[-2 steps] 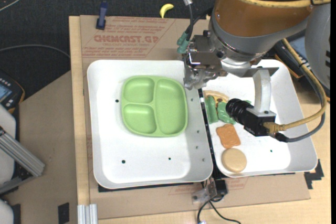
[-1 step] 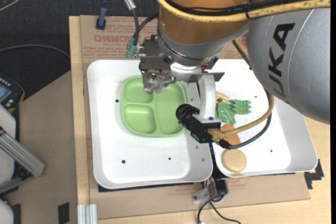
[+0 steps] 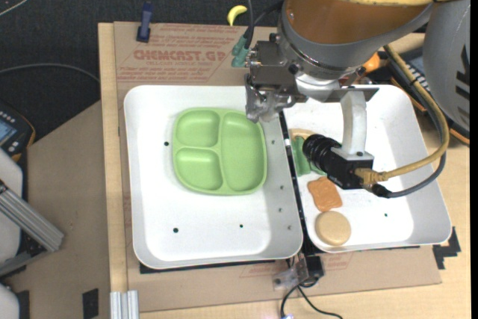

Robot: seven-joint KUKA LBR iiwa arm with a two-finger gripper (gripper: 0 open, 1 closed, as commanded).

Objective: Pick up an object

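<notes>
A light green divided plate [image 3: 220, 151] lies in the left bin [image 3: 149, 183]. My gripper [image 3: 261, 110] hangs over the plate's upper right corner, close to the wall between the bins. In the right bin [image 3: 407, 183] lie an orange cracker-like piece [image 3: 326, 194], a round tan cookie-like disc [image 3: 332, 228], and a green item [image 3: 300, 158] partly hidden under the robot's parts. I see nothing held between the fingers.
A cardboard sheet [image 3: 179, 48] lies under the bins, with a blue clip [image 3: 144, 22] at its top left. A yellow object [image 3: 237, 13] sits beyond its far edge. The big orange arm covers the upper right.
</notes>
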